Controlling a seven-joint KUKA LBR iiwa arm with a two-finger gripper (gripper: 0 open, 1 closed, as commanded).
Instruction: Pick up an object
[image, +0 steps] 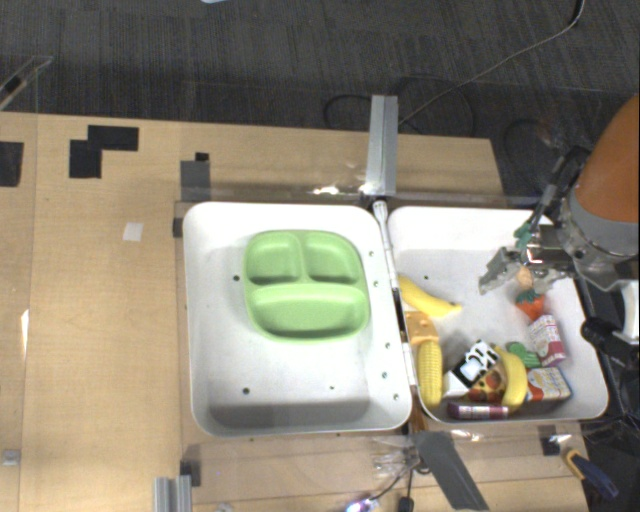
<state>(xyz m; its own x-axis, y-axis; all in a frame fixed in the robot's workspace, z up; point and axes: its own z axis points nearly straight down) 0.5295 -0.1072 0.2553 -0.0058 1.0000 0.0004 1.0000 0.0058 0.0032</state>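
two white bins are sitting side by side on a wooden bench. the left bin (210, 330) is holding a green divided plate (303, 282). the right bin (450, 235) is holding a heap of small toy foods along its near and right sides: a yellow banana (425, 298), an ear of corn (429, 368), a small box (547, 337), a black and white toy (477, 362), and an orange piece (532, 303) near the right wall. the arm (608, 190) is reaching in from the right, and its gripper (512, 266) is hanging over the right bin, just above and left of the orange piece. the jaws are standing apart, and nothing is showing between them. whether a fingertip is touching the orange piece is too small to tell. by my reading, the pick is not yet made: every object is lying in the bin, so closing on one and lifting it are both left to do.
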